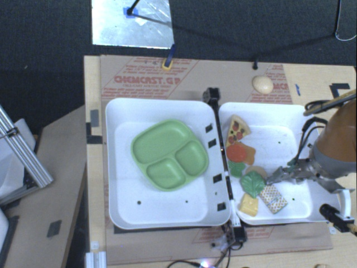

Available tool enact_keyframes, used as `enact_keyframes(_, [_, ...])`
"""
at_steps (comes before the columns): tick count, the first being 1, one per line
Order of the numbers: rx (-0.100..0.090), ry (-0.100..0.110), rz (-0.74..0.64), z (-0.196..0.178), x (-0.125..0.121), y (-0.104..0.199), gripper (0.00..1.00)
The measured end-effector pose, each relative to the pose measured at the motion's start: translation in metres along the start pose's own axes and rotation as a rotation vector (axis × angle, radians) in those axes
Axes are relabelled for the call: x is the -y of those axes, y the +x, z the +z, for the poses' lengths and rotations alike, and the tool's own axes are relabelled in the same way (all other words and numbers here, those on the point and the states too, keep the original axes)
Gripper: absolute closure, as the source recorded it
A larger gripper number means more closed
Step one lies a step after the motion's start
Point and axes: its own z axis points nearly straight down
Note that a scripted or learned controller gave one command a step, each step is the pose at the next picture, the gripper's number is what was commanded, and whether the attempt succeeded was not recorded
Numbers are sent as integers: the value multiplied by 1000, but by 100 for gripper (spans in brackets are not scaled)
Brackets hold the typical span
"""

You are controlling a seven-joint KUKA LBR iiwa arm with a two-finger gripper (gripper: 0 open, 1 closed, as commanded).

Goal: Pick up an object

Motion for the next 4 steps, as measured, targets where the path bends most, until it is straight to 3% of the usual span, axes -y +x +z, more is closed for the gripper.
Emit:
enact_keyframes(1, [3,-8,-1,-14,-2,-1,100])
enact_keyframes(3, [3,-4,-5,-125,8,-1,100])
enact_keyframes(4, [2,-1,-5,-134,7,-1,100])
